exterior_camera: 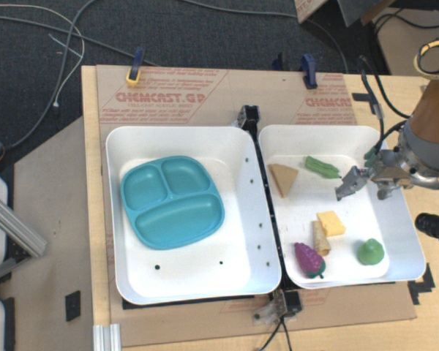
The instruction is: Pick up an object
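— Why does the claw [353, 183] hang at the right of the frame, over the right bin [402, 218]?
— I think it chooses there. Its fingers are apart and hold nothing. The green pepper [321, 167] lies just left of it, the yellow block [331, 224] below
— And the bins?
— The left bin [124, 218] holds a blue plate [173, 202]. The right one also holds a tan wedge [282, 178], a purple eggplant [309, 259] and a green ball [370, 252]

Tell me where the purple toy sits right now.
The purple toy lies in the right bin, at its near edge, just below the yellow block and left of the green ball.
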Tool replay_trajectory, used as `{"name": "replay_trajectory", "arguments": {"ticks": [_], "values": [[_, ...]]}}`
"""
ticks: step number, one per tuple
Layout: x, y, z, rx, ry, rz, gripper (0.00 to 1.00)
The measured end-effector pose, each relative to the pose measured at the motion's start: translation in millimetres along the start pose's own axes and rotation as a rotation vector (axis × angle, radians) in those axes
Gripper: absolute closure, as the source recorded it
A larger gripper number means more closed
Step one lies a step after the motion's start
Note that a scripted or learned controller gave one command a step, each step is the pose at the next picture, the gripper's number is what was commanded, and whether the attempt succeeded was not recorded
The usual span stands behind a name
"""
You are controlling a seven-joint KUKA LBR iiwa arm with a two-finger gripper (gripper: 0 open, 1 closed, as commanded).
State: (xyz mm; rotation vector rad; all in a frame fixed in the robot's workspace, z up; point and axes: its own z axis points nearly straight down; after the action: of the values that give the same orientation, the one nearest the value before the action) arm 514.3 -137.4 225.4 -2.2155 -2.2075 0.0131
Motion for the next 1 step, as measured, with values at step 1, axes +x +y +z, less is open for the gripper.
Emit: {"name": "replay_trajectory", "arguments": {"ticks": [1], "values": [[0.7,2.5,-7.3,-0.014,-0.002,-0.004,0.00]]}}
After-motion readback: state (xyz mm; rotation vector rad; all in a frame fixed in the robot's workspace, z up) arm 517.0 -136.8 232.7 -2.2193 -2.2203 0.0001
